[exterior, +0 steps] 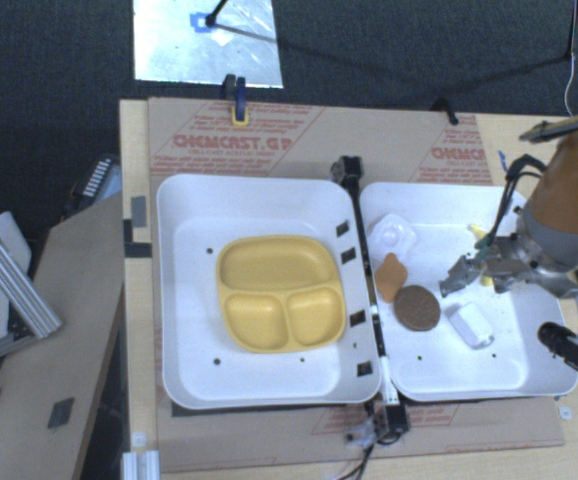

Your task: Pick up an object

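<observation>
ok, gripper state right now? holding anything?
Gripper: cannot be told; it sits over the right bin, above the brown disc and small white piece, with nothing visibly held.

Rt bin — brown disc, tan piece, white block, clear cup, all flat.

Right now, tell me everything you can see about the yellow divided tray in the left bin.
The yellow tray looks like matte moulded plastic, roughly square with rounded corners. It has three compartments: one wide one across the far side and two smaller ones side by side on the near side, all bare. It lies flat, open side up, slightly turned, near the middle of the left bin, resting on the bin's white floor. Nothing else touches it.
</observation>
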Motion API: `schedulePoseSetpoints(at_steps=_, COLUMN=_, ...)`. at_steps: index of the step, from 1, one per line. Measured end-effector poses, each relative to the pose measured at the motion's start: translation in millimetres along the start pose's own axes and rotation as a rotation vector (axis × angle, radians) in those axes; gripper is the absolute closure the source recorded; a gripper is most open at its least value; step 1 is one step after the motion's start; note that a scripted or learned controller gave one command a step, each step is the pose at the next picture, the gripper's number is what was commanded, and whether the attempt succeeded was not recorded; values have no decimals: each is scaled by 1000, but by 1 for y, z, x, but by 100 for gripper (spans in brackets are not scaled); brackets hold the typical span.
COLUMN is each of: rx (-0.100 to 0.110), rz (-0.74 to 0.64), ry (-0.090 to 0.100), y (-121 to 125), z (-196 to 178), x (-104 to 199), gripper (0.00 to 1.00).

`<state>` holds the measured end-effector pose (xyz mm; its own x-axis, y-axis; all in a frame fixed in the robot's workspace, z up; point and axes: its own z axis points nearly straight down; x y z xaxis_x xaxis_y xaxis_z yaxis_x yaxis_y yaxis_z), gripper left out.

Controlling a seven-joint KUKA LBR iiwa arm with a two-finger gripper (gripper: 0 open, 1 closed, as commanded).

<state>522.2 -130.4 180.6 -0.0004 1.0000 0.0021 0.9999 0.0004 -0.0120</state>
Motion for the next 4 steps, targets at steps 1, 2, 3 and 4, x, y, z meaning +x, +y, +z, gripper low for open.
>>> schedulePoseSetpoints(at_steps=1, rx=-13, rz=-3, ry=-2, y=3, z=-6, x=0, gripper=0)
schedulePoseSetpoints(at_steps=2, rx=-10, rz=-1, ry=-2, y=6, z=48, x=-10, gripper=0)
schedulePoseSetpoints(at_steps=3, rx=-16, rz=0, ry=-1, y=8, z=95, x=-10, gripper=0)
schedulePoseSetpoints(at_steps=4, rx=-24, rz=-3, ry=-1, y=11, z=81, x=-9, gripper=100)
